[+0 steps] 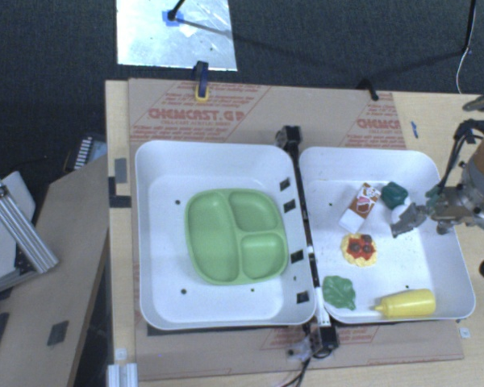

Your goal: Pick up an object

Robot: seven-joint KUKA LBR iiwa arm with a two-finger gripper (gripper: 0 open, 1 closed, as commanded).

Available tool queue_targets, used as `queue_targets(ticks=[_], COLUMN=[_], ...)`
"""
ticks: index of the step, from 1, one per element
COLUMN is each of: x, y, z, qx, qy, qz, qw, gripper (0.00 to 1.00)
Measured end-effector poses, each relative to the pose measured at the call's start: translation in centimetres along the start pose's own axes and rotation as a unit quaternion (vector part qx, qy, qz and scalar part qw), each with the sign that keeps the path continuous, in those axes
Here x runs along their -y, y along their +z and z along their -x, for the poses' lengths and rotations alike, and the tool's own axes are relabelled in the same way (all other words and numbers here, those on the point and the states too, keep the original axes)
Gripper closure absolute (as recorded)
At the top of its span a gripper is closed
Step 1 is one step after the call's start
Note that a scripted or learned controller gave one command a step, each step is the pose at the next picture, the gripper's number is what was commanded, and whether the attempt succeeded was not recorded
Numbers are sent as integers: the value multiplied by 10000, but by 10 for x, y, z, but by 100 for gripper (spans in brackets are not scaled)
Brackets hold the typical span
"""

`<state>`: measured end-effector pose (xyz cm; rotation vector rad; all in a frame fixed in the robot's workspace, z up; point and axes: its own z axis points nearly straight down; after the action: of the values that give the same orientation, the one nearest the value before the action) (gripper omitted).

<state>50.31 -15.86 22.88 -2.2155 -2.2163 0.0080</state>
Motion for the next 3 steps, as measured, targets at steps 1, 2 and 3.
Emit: queue_targets(ticks=[1,2,3], x=[-2,4,2], y=[-5,40,98], z=[0,1,9], qx=[12,6,3], qy=[-14,-3,1], qz=[54,35,26], qw=[10000,10000,10000], gripper=[0,0,0])
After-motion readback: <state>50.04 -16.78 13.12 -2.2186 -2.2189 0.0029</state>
